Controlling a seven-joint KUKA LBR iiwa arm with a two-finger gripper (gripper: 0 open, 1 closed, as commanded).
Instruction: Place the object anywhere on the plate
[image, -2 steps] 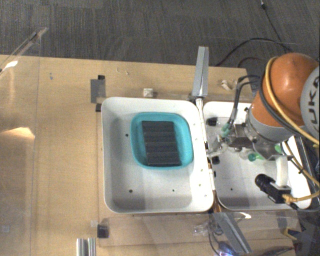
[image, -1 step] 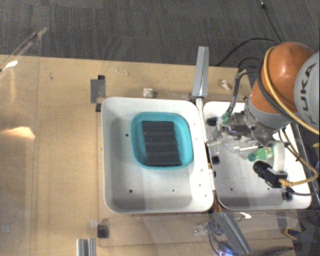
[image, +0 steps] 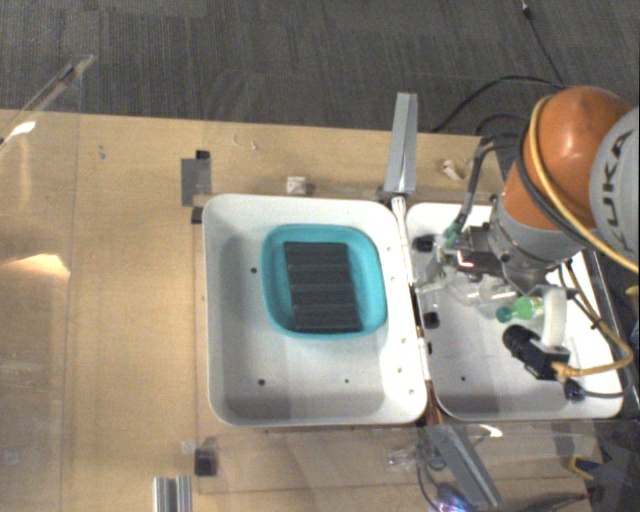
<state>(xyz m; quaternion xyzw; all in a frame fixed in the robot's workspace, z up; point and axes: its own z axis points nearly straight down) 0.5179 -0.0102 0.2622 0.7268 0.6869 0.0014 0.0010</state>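
Note:
A teal square plate lies in the left bin, with a dark ribbed rectangular pad on its middle. My gripper hangs low over the upper left part of the right bin, under the grey and orange wrist. A small green object shows just right of the gripper, partly hidden by the arm. I cannot tell whether it is held or lies on the bin floor.
A ridge where the two bins' walls meet stands between the gripper and the plate. Two small dark bits sit near the right bin's left wall. A metal post rises behind the bins. Wooden bench surrounds them.

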